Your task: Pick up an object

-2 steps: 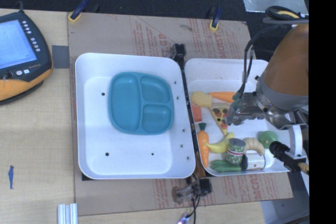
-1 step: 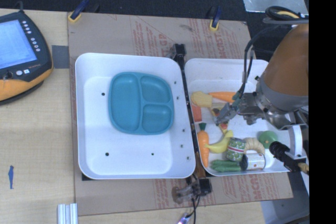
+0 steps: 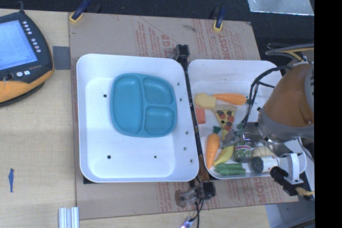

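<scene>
Two white bins [image 3: 85,115]; one blue plate [image 3: 143,105]; two carrots [image 3: 230,98].

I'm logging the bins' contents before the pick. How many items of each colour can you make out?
Teal divided plate: 1
Orange carrots: 2
Pizza slice: 1
Green pods: 1
Yellowish pieces: 2
Total: 7; others by the hand are too cluttered to tell.

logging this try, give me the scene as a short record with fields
left bin: holds a blue divided plate
right bin: toy food, including two carrots, a pizza slice and a green pod
arm: reaches over the right bin's right side
gripper: low among the food; fingers unclear
held: nothing visibly
</scene>
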Motion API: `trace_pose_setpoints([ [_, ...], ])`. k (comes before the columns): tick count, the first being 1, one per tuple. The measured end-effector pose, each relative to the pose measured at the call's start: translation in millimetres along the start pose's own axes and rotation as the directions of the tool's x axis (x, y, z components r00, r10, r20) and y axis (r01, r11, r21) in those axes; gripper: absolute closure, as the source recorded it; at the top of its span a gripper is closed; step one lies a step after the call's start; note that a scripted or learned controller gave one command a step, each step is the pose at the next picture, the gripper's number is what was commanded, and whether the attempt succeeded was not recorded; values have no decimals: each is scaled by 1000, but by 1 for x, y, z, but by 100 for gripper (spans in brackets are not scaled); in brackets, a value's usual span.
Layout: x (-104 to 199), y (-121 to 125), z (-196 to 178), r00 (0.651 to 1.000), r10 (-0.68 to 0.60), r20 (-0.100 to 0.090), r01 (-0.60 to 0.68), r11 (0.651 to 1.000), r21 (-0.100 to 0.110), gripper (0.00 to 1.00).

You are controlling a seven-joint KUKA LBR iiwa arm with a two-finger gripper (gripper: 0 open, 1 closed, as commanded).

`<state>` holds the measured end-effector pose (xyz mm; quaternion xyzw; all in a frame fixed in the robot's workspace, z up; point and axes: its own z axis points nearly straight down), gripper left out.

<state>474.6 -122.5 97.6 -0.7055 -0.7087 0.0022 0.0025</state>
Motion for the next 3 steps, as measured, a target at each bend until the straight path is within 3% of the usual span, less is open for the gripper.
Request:
trace_pose_setpoints([
  [1, -24, 61, 5, 1000, 2, 0, -2, 1000, -4, 0],
  [2, 30, 75, 6, 1000, -1, 1, 1, 1000, -4, 0],
  [3, 29, 75, -4, 1000, -3, 1, 3, 1000, -2, 100],
])
